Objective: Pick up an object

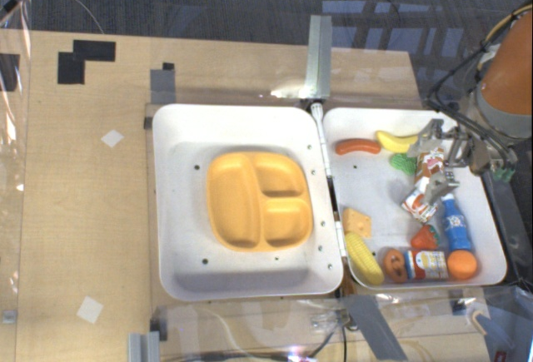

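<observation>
While the arm reaches in from the right, pincer (pixel 439 166): fingers clamped on a red-and-white packet (pixel 423 190), over the right bin (pixel 498 248).
Packet's neighbours: blue bottle (pixel 455 223) just beside; green toy (pixel 404 162) and banana (pixel 395 140) near.
Left bin (pixel 171 210): yellow divided plate (pixel 259 199).

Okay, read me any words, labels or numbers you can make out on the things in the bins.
None can be read.
Blue bottle: white label, print too small.
Small can: printed label, blurred.
Red and white packet under the gripper: markings too blurred.
</observation>
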Available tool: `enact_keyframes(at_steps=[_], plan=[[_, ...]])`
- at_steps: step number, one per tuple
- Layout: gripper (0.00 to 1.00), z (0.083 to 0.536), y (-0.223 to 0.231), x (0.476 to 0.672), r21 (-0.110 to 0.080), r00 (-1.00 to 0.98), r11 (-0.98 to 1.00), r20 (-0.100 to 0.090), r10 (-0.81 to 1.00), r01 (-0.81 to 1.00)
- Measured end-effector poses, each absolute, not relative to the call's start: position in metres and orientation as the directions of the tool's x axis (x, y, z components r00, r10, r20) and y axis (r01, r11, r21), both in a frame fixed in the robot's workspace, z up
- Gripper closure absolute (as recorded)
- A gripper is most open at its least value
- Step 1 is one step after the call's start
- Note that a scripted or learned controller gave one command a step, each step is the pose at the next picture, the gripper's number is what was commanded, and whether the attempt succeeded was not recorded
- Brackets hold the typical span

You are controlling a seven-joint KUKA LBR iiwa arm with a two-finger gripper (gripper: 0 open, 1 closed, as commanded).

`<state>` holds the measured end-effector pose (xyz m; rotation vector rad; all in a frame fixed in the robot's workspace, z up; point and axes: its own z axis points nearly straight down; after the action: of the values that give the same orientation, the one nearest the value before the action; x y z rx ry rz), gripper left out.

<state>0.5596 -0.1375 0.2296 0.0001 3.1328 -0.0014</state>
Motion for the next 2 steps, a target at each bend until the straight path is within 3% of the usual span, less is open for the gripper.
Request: enact_keyframes(at_steps=[1,2], plan=[[0.00,0.113,-0.133,0.567,0.001,-0.974,0.974,0.000,0.226,0.226],[0.00,0.112,-0.146,0.599,0.004,-0.865,0.865,-0.009,0.502,0.502]])
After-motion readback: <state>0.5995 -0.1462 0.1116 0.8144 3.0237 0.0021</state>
